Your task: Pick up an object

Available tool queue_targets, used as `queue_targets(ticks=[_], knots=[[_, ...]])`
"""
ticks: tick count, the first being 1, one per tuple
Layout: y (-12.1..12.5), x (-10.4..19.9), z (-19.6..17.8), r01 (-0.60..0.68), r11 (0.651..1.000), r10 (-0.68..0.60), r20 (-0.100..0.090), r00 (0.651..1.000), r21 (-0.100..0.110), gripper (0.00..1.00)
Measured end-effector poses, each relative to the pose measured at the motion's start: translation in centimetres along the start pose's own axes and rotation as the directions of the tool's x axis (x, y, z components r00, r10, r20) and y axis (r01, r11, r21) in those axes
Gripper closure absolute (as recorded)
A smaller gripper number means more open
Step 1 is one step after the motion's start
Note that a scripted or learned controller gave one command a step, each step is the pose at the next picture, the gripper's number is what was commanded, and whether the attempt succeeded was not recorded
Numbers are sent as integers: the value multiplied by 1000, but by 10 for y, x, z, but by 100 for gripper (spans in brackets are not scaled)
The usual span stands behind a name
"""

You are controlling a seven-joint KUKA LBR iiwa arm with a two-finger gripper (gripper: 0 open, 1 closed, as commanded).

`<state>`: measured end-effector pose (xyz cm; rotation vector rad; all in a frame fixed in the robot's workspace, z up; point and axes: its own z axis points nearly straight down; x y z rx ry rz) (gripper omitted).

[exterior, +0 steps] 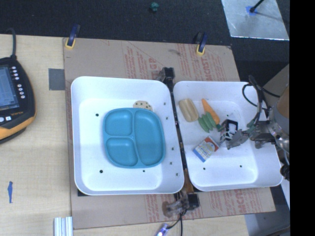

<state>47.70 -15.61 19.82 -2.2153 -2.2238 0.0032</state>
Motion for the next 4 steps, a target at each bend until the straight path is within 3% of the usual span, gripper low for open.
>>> queue_targets(ticks=[1, 2, 4], knots=[[54, 23, 87, 3, 1000, -2, 6, 1000, -14, 0], [105, 51, 94, 0, 1000, 1, 15, 1000, -26, 0], [185, 46, 94, 0, 1000, 0, 11, 1000, -19, 0]])
